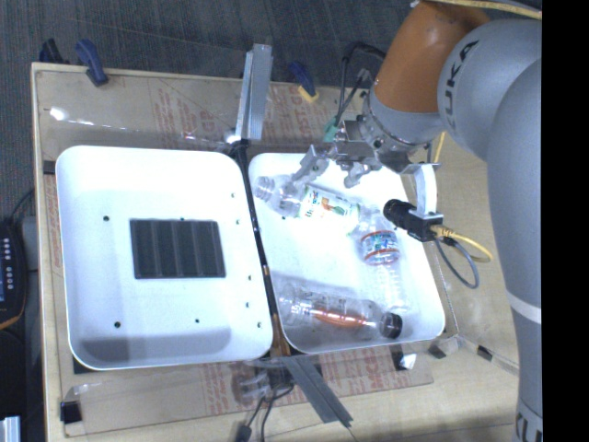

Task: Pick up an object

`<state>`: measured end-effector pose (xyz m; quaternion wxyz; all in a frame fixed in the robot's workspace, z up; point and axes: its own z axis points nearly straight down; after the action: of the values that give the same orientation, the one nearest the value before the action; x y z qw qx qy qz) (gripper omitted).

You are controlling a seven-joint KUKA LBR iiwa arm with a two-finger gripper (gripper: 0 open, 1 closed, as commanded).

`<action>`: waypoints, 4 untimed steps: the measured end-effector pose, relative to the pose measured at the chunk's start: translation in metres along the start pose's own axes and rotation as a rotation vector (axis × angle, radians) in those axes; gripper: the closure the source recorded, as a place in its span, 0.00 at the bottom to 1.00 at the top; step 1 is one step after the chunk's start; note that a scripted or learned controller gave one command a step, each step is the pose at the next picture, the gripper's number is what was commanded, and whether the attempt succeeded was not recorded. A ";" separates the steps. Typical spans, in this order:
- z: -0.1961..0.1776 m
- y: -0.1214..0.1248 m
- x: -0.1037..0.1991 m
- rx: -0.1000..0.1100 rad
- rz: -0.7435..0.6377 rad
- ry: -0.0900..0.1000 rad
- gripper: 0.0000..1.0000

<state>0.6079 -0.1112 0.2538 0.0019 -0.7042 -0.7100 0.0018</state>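
claw (308, 168) spread above right bin (433, 311), near clear bottle (385, 261), holding nothing

The gripper (304, 175) hangs over the far side of the right bin (423, 325). Bottles (336, 311) lie in that bin. The left bin (92, 182) has a dark grate (177, 248).

Taking the right bin (425, 288) as the anchor: the left bin (83, 247) sits right beside it, touching along the shared edge. Inside the right bin, a bottle (382, 263) lies toward its right side, a tube-like container (339, 313) lies along its front edge, and a small packet (327, 205) sits near the back, under the gripper (317, 168).
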 end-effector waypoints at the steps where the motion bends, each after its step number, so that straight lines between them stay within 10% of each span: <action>1: 0.060 -0.037 -0.019 -0.002 -0.168 0.000 0.00; 2: 0.091 0.041 -0.100 -0.003 -0.153 0.000 0.00; 4: 0.160 0.020 -0.097 -0.006 -0.335 -0.002 0.00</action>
<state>0.6282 -0.2079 0.0937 -0.0004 -0.5758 -0.8176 -0.0001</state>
